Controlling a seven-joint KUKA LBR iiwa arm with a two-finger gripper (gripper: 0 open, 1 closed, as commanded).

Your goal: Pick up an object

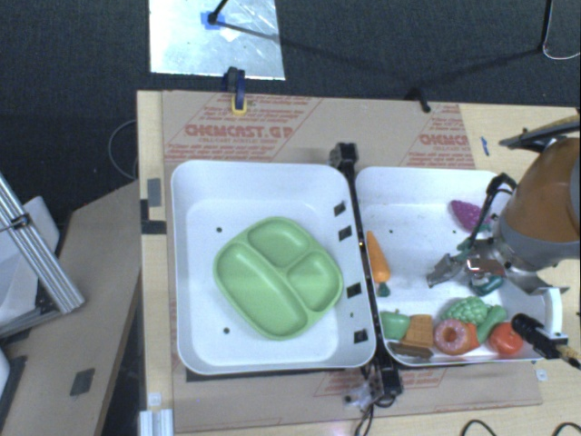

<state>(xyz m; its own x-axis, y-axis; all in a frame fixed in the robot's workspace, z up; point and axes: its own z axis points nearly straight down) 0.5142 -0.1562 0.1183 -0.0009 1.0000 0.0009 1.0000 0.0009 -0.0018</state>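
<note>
The right bin [408, 209] holds several toy foods. An orange carrot [377, 260] lies by its left wall and a purple piece [466, 213] near its back right. Along its front edge sit a green piece [395, 323], a brown slice [419, 332], a pink donut [451, 336], a green broccoli [470, 312] and a red tomato [506, 339]. My gripper [448, 269] is low over the middle right of this bin, just behind the broccoli and right of the carrot. Nothing is visibly held in it. A small teal piece [484, 285] shows beside the wrist.
The left bin [195, 243] holds a light green divided plate [277, 277]. A black divider with clips [356, 252] runs between the bins. The arm's grey and orange body [545, 207] covers the right bin's far right side. A black part [537, 331] juts out at the front right corner.
</note>
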